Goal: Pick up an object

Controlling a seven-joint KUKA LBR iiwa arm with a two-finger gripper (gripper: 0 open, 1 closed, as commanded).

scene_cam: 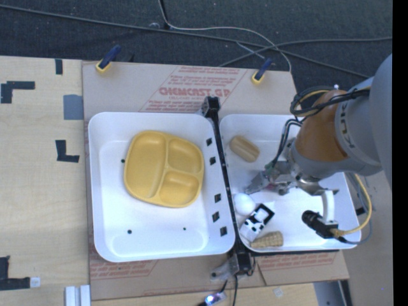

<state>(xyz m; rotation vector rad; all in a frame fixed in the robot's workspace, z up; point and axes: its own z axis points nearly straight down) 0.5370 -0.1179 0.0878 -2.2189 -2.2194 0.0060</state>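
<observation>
Camera view, counter: pale wood counter (38,190) under cardboard, dark floor beyond, cables trailing.
Bins: two white bins, clamped at the far edge, likely against sliding.
Left bin (105,222): held a yellow divided plate (164,168).
Arm: reached from the right over the right bin (290,244).
Hand (262,182): low above the bin floor; cannot tell its spread, nothing visibly held.
Candidates: bread roll (244,148) far; white ball (243,203), checkered block (258,218), cone (266,239) near.

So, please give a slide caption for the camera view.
Gripper above right bin, near bread roll and white ball; yellow tray left.
</observation>
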